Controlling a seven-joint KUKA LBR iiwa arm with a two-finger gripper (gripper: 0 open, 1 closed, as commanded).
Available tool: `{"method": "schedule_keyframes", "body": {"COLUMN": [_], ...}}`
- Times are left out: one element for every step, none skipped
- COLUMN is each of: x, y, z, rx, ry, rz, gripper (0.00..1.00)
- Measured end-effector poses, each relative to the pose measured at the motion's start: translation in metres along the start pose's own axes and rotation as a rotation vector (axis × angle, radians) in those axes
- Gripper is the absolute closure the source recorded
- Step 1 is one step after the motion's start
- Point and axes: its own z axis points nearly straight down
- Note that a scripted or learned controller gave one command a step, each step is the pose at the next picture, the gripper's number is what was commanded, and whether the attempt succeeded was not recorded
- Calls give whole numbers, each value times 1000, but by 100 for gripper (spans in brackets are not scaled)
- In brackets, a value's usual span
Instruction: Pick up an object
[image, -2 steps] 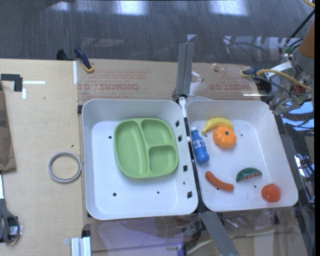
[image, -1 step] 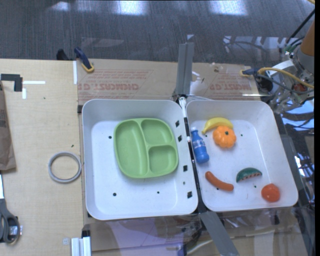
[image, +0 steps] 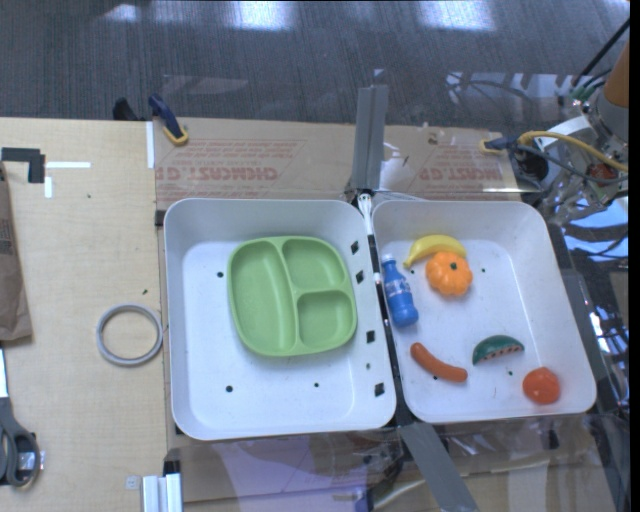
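The right bin (image: 560, 300) holds several toy foods: a yellow banana (image: 432, 246), an orange pumpkin (image: 449, 276), a blue bottle (image: 399, 297) along the left wall, a sausage (image: 438, 363), a watermelon slice (image: 497, 349) and a red-orange tomato (image: 541, 386). A green divided plate (image: 293, 295) lies in the left bin (image: 190, 330). Part of the arm (image: 610, 105) with cables shows at the top right corner, well above and behind the right bin.
A tape ring (image: 129, 333) lies on the wooden bench left of the bins. Scissors (image: 15, 452) sit at the lower left edge. A blue and yellow clamp (image: 168, 120) is at the back left. A metal divider post (image: 370, 140) stands between the bins.
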Motion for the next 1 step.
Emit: {"method": "schedule_keyframes", "body": {"x": [0], "y": [-1], "z": [-8], "rx": [1], "ry": [-4], "rz": [-5], "gripper": [100]}}
